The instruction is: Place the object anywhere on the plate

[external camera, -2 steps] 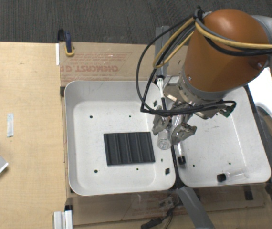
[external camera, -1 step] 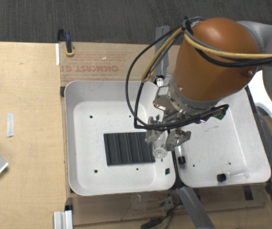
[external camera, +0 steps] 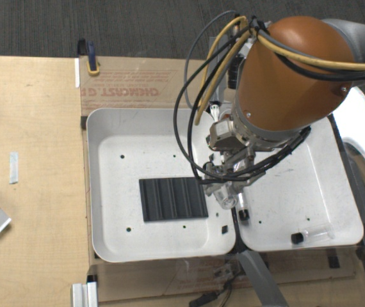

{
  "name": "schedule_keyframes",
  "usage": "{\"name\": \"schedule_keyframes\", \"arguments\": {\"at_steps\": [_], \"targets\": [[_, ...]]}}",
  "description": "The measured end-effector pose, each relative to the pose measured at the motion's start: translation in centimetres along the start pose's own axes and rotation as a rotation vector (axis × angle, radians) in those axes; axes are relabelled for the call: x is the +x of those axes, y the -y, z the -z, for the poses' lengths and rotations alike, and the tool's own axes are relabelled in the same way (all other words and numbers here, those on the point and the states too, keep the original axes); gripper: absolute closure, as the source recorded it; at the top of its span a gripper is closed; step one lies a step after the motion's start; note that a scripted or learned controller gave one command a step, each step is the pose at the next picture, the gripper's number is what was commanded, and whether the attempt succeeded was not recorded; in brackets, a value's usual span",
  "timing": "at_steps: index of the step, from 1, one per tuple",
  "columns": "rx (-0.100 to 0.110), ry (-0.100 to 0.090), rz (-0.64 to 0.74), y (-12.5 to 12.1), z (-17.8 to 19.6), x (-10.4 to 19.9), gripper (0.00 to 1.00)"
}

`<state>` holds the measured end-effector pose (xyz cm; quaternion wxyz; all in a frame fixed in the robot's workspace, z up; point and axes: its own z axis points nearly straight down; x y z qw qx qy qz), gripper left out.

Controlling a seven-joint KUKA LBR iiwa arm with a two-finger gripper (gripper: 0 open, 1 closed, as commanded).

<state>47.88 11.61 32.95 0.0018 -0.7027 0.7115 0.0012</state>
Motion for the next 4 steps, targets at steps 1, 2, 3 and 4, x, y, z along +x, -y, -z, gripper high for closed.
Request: {"name": "schedule_keyframes", "arguments": {"at_steps": [1, 2, 3, 4], "targets": [[-0.003, 0.000, 0.313, -0.1, -0.4, -1.9, 1.00], [-0.003, 0.000, 0.392, -0.1, -0.3, -2.0, 1.00], [-0.003, 0.001, 0.645, 0.0, -0.7, 0.0, 1.00], [-0.006, 0.001, 0.850, -0.2, -3.4, -1.9, 1.00]]}}
